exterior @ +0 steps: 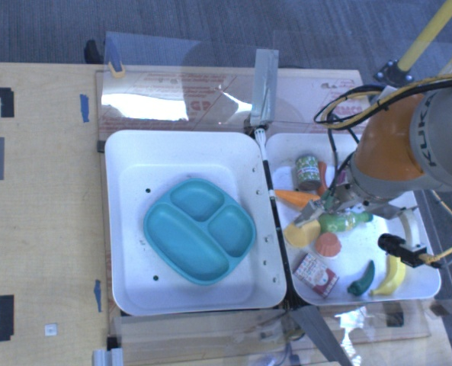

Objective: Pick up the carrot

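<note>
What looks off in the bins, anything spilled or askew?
Nothing spilled or damaged. The teal divided plate sits skewed in the left bin. The right bin is crowded: carrot, can, banana and other toy foods lie jumbled. The end effector is right at the carrot's tip.

The grey arm (439, 139) enters from three o'clock in the camera view, its broad orange band (386, 147) sitting just above the wrist. From the band the wrist slants down toward eight o'clock, ending in the hand (317, 210), low and near the middle of the view's right half. Black and yellow cables (347, 101) loop over the arm at its twelve o'clock side. The hand's tips are too small and cluttered to read.
</note>
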Motion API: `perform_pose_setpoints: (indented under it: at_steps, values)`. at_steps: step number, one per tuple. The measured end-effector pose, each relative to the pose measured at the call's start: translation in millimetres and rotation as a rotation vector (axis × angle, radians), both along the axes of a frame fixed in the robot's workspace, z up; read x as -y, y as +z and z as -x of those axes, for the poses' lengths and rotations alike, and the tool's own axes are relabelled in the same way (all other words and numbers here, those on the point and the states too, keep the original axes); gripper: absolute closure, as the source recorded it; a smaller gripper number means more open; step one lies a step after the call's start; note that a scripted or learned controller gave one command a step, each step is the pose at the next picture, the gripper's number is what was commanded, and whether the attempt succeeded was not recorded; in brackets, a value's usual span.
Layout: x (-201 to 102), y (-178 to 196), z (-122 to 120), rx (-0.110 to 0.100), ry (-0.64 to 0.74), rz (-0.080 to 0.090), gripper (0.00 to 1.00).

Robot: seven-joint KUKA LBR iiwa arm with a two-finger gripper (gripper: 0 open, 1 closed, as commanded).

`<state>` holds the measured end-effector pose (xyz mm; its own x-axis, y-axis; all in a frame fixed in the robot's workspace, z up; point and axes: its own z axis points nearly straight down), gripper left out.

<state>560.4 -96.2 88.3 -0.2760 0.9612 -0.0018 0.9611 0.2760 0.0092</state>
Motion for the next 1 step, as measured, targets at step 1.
perform_pose_setpoints:
  at_steps: [1]
  values:
    - [2.5, -2.2, -69.7, -0.004, -0.13, 0.001, 0.0]
